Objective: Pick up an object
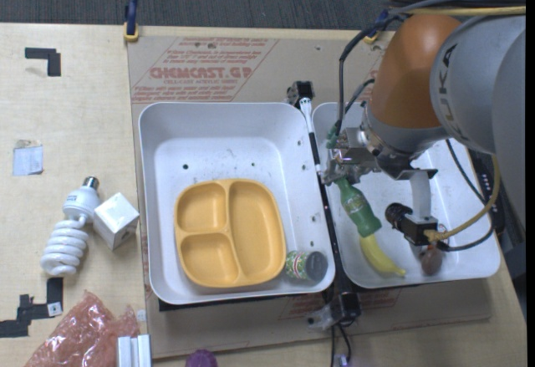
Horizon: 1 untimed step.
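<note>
"How should this grab be going?"

"In the right bin (468, 261), the green bottle (358, 208) is lying just nearside of the pincer (338, 166), with the banana (380, 257) beyond it. I'm judging the pincer should be centring on the bottle's neck and keeping off the bin wall."

"And the pincer?"

"It's sitting at the bottle's cap. I'm unable to tell whether it's apart, together or clamped."

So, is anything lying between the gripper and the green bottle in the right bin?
Nothing visible does. The gripper is right above the top end of the green bottle, near the left wall of the right bin. The banana lies by the bottle's lower end, away from the gripper.
</note>
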Available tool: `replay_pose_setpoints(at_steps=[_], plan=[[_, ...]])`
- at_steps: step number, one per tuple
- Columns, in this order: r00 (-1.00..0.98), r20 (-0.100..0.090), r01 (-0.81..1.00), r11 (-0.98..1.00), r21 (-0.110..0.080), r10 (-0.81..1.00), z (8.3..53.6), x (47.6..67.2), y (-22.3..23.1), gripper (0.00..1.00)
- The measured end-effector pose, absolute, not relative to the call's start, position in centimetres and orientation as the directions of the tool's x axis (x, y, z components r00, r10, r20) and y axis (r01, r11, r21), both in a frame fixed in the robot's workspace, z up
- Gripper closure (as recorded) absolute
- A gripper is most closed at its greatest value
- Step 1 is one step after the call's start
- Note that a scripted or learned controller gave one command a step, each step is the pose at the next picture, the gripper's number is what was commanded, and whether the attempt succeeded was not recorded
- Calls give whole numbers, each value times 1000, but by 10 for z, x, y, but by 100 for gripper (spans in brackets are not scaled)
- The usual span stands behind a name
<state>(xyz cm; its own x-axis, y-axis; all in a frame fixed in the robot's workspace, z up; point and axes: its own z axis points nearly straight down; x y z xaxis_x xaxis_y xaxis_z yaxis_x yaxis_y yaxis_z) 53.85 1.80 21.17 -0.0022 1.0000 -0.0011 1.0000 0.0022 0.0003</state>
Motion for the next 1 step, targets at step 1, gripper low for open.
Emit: replay_pose_setpoints(at_steps=[1], plan=[[2,-1,1000,-2,-1,1000,210,520,2,100]])
